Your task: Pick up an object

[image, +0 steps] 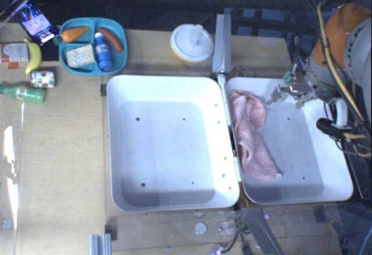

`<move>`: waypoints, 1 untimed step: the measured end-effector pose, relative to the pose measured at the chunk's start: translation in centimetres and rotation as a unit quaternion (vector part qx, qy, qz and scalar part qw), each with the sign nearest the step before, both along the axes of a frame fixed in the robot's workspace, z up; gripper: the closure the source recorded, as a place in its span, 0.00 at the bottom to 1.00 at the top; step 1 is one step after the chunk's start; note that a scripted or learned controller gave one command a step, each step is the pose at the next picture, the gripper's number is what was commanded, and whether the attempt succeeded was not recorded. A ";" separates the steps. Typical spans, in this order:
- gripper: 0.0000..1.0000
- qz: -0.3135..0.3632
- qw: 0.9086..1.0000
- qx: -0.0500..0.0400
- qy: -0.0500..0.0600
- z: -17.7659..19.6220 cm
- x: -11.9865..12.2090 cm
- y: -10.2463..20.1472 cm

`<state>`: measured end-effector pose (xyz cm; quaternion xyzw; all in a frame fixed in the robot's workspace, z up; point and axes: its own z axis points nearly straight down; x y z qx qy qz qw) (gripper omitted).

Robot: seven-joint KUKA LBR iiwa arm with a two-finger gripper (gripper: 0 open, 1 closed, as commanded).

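Lying lengthwise along the right bin's left wall, the pink cloth stays ungrasped by the fingers, whose spread I cannot tell.

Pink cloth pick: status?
Gripper hovers over right bin's far edge, holding nothing. Pink cloth lies bunched along that bin's left wall, untouched. Nothing lies between gripper and cloth.

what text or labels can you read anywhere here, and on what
No text reads clearly anywhere.
Purple packet by the bench's far left corner: print on it, too blurred to read.
White and red carton: markings, too small to read.
Small can: patterned label, unreadable.
Blue bottle in the blue divided tray: label too small to read.
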<state>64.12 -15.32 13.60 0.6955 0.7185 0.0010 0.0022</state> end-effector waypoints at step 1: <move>0.00 0.094 0.996 -0.001 -0.003 -4.7 2.4 3.8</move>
